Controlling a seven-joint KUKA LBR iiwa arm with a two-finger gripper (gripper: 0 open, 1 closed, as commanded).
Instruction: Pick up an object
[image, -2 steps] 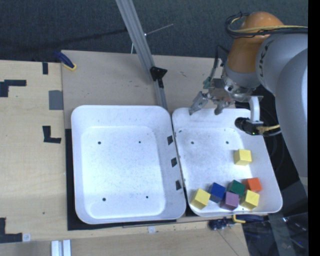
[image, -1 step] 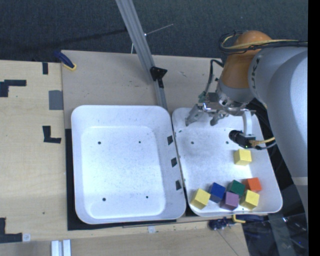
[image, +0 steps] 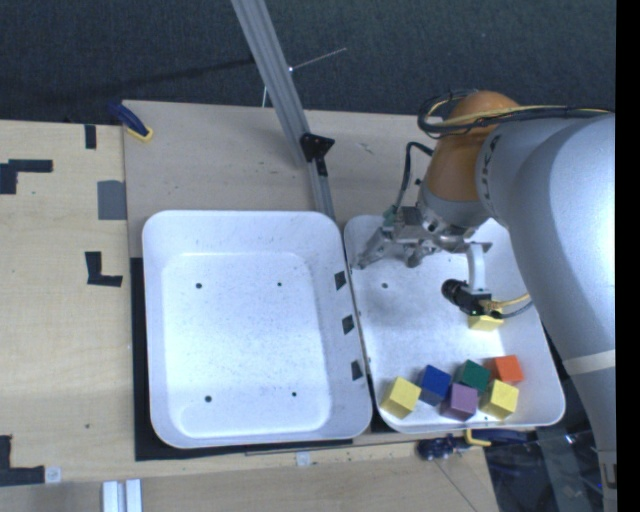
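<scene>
Hovering over right bin (image: 400, 330), jaws (image: 397, 250) spread, grasping nothing; coloured blocks (image: 455, 388) clustered well apart at near edge.

We see our grey arm (image: 560, 220) reaching in from the right, its orange band (image: 462, 150) just above the wrist. The gripper (image: 395, 250) points left and slightly down, its two thin fingers (image: 370, 252) spread apart with nothing between them.

no readable text, labels or numbers anywhere
</scene>
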